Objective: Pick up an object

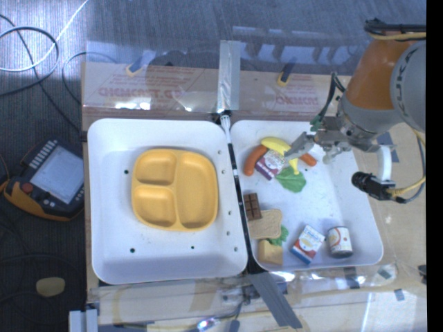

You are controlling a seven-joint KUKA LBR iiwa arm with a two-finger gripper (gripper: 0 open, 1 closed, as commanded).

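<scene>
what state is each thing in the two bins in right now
yellow divided plate: flat, right way up, in the left bin
banana: lying flat in the pile at the right bin's far end
orange sausage: lying beside the banana
green leaf: flat on the bin floor
chocolate bar: lying against the left wall
small carton: tipped on its side
can: on its side
gripper: low over the pile, grip unclear

- Bright, even light from above; the white bins look nearly washed out.
- Glare streaks on the clear tape over the cardboard.
- Soft, short shadows beneath the tray.
- Slightly soft focus throughout; floor bluish.
</scene>
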